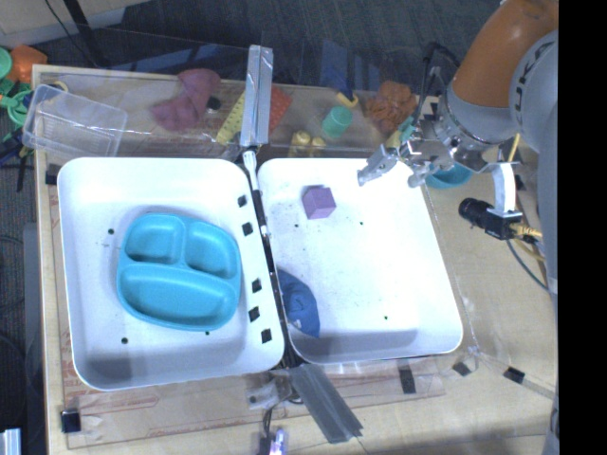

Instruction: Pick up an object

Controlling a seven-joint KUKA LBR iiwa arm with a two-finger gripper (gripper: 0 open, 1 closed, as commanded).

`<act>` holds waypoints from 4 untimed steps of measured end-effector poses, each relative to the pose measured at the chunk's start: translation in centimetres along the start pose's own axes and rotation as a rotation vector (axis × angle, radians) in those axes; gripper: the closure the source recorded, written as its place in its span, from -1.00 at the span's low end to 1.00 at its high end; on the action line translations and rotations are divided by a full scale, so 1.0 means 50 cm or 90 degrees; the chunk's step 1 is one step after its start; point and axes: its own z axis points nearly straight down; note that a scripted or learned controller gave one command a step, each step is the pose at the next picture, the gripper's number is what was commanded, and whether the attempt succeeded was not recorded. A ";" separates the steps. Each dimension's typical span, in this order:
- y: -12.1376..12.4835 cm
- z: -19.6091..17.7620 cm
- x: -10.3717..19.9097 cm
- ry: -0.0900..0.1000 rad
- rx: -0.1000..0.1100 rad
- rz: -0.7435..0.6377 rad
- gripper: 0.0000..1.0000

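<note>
cube (319, 201), small and purple, rests near the far edge of the right bin (417, 282) alongside a dark blue object (300, 307); left bin (85, 254) holds a blue divided tray (178, 270); pincer (396, 165) hovers open, gripping nothing.

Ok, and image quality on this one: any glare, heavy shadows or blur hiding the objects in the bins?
Camera view: lighting is even, and the white right bin is bright without washing out the purple block. The blue object lies in shade by the divider, its shape hard to read. The blue tray casts a soft shadow. The gripper looks slightly soft; its fingers are unclear.
</note>
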 end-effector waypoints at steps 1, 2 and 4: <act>0.065 0.230 0.007 0.000 0.000 -0.045 -1.00; 0.087 0.340 0.040 0.001 -0.001 -0.068 -1.00; 0.049 0.339 0.163 -0.003 -0.002 -0.176 -1.00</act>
